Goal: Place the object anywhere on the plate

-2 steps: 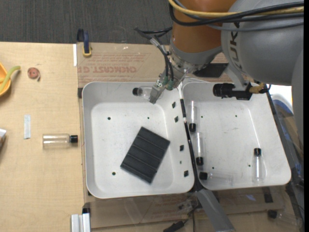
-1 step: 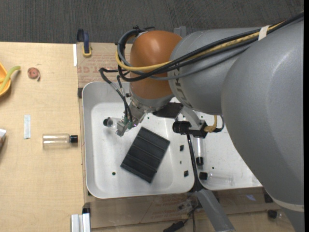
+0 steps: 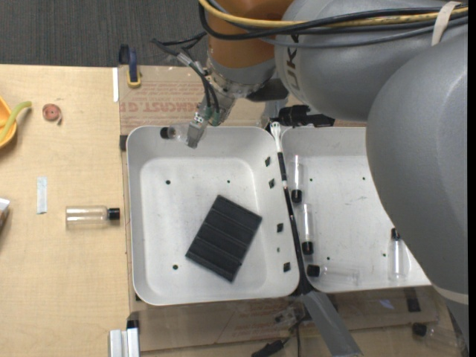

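On the wooden bench [image 3: 59,274] sits one clear bottle [image 3: 91,214] with a black cap, lying at 9 o'clock of the left bin [image 3: 149,274]. That bin holds one thing — a dark ribbed rectangular plate [image 3: 224,237], tilted, near its middle. The gripper [image 3: 196,134] hangs over the bin's rim at 12 o'clock; whether its fingers are apart or together I cannot tell. The right bin [image 3: 342,199] holds several clear tubes along its walls — the count is unclear.

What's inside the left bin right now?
A dark ribbed rectangular block lies flat and angled on the left bin floor. The gripper hangs over its back rim. Whatever lies under the block is covered.
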